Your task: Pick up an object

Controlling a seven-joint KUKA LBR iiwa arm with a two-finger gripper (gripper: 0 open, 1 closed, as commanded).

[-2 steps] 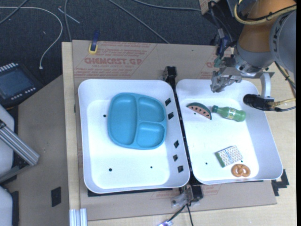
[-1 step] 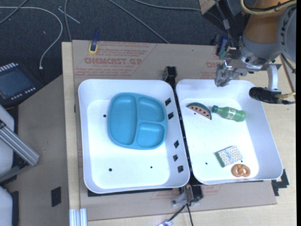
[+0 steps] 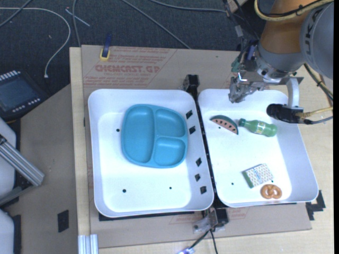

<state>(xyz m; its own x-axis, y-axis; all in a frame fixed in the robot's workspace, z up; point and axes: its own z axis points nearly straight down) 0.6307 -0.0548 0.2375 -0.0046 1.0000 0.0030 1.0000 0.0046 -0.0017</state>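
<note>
Overhead, the desk (image 3: pixel 79 142) carried two shallow white bins side by side. Left bin (image 3: pixel 106 189) held a blue divided plate (image 3: pixel 154 135), centre-left, w/ wide bare floor along its near and left edges. Right bin (image 3: pixel 296 157) held four items: a watermelon slice (image 3: pixel 224 124) and a green bottle (image 3: pixel 258 127) lying on its side, both toward the far half, near each other but not clearly touching; a green-edged patterned packet (image 3: pixel 258 175) and a pretzel (image 3: pixel 271 191) in the near right corner, just beside each other. Mid-floor of the right bin, betw. these two pairs, was open.

Arm (image 3: pixel 288 25) entered from upper right, partly cut off by the frame's top and right edges. Gripper (image 3: pixel 239 95) hung over the far left corner of the right bin, near the rim and the divider betw. bins, above and apart from the watermelon slice. Nothing was seen betw. its fingers; whether they stood open or closed could not be told, as they were small and dark against the rim. A black cylindrical part (image 3: pixel 283 112) of the arm overlapped the bin's far right area, just beside the bottle's cap end.
</note>
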